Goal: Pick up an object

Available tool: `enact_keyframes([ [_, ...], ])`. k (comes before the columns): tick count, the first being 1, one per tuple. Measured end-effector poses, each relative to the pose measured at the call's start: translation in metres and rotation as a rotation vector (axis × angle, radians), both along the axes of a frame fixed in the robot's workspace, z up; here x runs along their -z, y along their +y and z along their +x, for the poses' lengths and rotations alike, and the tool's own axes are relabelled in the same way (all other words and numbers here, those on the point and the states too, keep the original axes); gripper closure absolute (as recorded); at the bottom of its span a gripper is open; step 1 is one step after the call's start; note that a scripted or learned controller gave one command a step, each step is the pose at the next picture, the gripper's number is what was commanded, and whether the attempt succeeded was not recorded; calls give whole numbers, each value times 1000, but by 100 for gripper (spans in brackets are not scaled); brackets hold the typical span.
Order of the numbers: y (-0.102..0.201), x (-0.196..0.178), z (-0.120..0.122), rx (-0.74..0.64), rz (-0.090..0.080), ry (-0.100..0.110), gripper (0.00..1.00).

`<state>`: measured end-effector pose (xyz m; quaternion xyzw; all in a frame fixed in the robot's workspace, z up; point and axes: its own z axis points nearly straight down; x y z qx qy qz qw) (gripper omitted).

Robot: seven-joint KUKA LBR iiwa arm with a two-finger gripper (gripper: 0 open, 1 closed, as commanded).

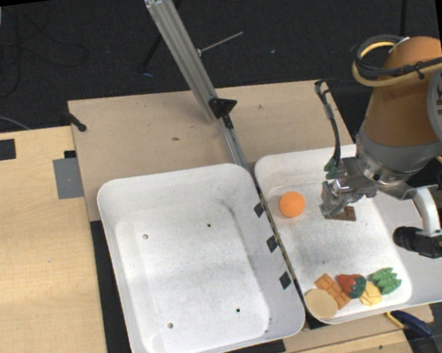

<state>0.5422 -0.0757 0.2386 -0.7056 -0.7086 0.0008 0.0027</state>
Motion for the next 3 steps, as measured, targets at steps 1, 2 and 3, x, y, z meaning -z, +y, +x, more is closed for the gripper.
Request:
enact_keyframes([
  [1, 51, 13, 16, 0, -1, -1, 100],
  [2, 100, 2, 34, 1, -2, -4, 100],
  [3, 141, 2, 65, 2, -3, -4, 100],
])
